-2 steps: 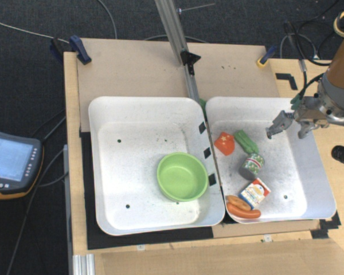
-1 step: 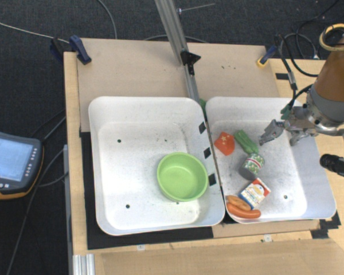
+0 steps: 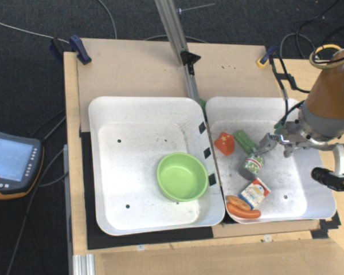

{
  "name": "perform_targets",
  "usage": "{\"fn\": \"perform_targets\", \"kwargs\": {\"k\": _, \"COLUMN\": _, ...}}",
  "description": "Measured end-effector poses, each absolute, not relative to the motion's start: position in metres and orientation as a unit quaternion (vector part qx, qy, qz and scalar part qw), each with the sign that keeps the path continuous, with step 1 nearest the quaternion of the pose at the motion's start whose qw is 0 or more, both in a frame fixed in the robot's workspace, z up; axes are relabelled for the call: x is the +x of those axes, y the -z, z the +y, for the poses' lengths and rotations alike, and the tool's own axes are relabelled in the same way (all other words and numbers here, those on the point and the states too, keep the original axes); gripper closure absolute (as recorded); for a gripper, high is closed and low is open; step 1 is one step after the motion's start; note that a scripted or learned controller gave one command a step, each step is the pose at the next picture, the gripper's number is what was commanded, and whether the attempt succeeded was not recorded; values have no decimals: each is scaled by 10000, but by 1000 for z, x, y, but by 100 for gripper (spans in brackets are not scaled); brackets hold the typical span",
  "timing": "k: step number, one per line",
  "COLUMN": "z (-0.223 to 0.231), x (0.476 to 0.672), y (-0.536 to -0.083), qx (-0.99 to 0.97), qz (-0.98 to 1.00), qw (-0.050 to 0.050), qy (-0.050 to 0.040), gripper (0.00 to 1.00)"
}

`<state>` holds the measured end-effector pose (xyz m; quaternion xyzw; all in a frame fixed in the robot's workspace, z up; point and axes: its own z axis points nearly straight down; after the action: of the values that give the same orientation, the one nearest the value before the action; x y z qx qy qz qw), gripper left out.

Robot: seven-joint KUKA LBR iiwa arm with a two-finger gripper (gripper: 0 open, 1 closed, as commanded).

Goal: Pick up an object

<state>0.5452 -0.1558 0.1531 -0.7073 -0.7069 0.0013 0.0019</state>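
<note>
Arm [image 3: 328,96] reaches in from the right over the right bin [image 3: 292,208]; gripper [image 3: 268,144] sits low near the bin's middle, close to the green stick [image 3: 245,140] and the small jar [image 3: 252,165]. Can't tell its state from this angle. Also in the right bin: red toy [image 3: 224,144], carton [image 3: 254,193], sausage [image 3: 242,208]. Left bin [image 3: 106,153] holds a green bowl [image 3: 182,177].

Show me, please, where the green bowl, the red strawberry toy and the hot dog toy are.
green bowl [image 3: 182,177]: camera view, on the inside floor of the bowl.
red strawberry toy [image 3: 224,144]: camera view, on the middle of its red body.
hot dog toy [image 3: 242,209]: camera view, on the sausage's middle.
</note>
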Motion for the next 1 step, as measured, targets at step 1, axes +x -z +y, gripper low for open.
{"fn": "perform_targets", "kwargs": {"k": 1, "z": -155, "x": 544, "y": -101, "qx": -7070, "qz": -7072, "qw": 20, "qy": -12, "gripper": 0}}
